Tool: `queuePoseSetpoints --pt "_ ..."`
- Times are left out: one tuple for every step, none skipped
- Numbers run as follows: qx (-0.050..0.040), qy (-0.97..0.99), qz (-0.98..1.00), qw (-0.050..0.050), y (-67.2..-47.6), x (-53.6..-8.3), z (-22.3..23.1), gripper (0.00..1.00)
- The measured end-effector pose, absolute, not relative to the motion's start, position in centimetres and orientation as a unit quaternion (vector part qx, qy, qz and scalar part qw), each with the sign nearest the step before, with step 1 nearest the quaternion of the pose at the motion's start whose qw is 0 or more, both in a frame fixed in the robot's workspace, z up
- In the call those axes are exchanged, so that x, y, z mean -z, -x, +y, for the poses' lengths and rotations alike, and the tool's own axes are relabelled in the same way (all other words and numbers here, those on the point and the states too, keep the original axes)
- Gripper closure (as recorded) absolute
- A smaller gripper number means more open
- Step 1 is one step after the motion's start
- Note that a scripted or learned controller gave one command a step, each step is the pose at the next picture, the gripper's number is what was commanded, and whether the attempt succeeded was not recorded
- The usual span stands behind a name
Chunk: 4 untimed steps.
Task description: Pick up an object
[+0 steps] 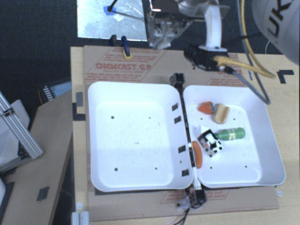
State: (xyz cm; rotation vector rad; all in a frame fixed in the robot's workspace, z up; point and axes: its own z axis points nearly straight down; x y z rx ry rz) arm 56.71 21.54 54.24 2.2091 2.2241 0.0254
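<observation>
Basically nothing picked yet: the candidate objects all lie in the right bin [269, 139], well below and to the right of the gripper [161, 34], which hangs high over the bench's far edge, past both bins. Closest to it are an orange-red piece [205, 108] touching a tan block [220, 113]; farther down sits a green bottle [230, 134] lying on its side, just beside a black-and-white cube [210, 143], and a slim orange carrot-like item [197, 154] lies against the bin's left wall near the divider. Jaw state: cannot tell, the tool end is a blur of metal from this angle, and nothing shows between it. Judgement on progress: start of the attempt, so approach, descent, closing and lift are all left. Left bin [98, 139] holds no objects that I can see, just small dark spots on its floor. Cardboard sheet [124, 65] lies under both bins, almost directly below the gripper; a yellow cable [248, 55] trails off to its right.
</observation>
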Motion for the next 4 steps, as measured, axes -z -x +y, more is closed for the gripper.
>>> queuePoseSetpoints --pt "0.0079 -0.709 0.706 -0.004 -54.4 -32.4 14.5 1.0" --pt "-0.0038 -0.705 0.71 0.001 -55.2 -38.5 18.5 1.0" --pt "-0.0073 -0.704 0.71 0.002 -56.6 -48.5 23.7 1.0" --pt "-0.0036 -0.707 0.707 0.002 -62.3 -53.3 23.3 1.0"
